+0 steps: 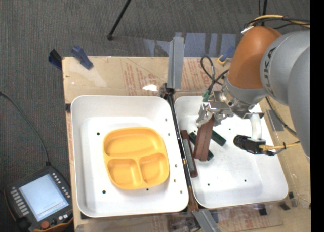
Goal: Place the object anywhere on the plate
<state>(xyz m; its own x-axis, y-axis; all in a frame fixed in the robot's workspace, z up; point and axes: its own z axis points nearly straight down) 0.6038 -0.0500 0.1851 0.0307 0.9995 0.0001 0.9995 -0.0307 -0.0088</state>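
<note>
Calling it roughly halfway: pick apparently made, transfer not begun.

Reading the pincer (206,119) as clenched on the top end of the brown block (203,144), with that end pinched between the fingers and the rest hanging tilted, lower end down toward the floor of the right bin (243,185). Can't tell whether that lower end is clear of the floor or touching it.

So placing the block in the right bin, near its left wall, well apart from the yellow plate (135,157).

Seeing the plate flat in the middle of the left bin (86,124), with 3 compartments and nothing in any of them, so nothing delivered.

Left to do, by my read: lift clear, carry left over the 2 bin walls between, lower over the plate, release into any compartment.

Noting clutter beside the block — a long brown strip (188,155) along the right bin's left wall, just left of the block, and a dark green piece (218,138) just right of it, partly hidden behind the block. Worth checking that neither gets dragged along on the lift.

Gripping a long block at its very end — expecting swing or slip on the carry.
</note>
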